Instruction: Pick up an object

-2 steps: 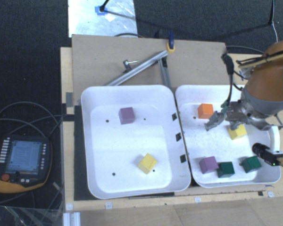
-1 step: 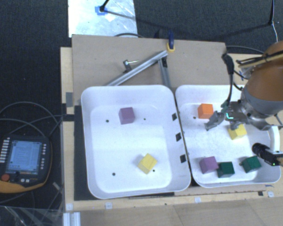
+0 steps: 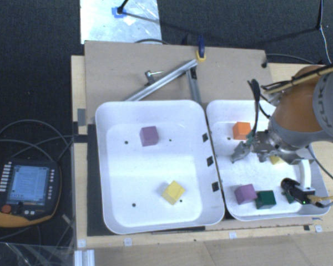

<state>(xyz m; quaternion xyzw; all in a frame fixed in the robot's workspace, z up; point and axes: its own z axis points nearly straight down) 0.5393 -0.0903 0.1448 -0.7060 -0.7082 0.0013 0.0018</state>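
My gripper (image 3: 250, 155) hangs over the middle of the right bin (image 3: 224, 111), its fingers spread open with bare bin floor between them. An orange cube (image 3: 241, 130) lies just beyond it, toward the bin's far side. A small yellow piece (image 3: 276, 160) peeks out from under the wrist on the right. Toward the near edge sit a purple cube (image 3: 245, 193) and a dark green cube (image 3: 265, 199), side by side. The left bin (image 3: 108, 115) holds a purple cube (image 3: 149, 136) and a yellow cube (image 3: 173, 192).
The orange-banded arm (image 3: 299, 112) covers the right bin's far right part. A metal bar (image 3: 164, 79) lies on the board behind the bins. A teach pendant (image 3: 23, 190) rests on the floor at left. Cables trail near the right bin's near right corner (image 3: 308, 199).
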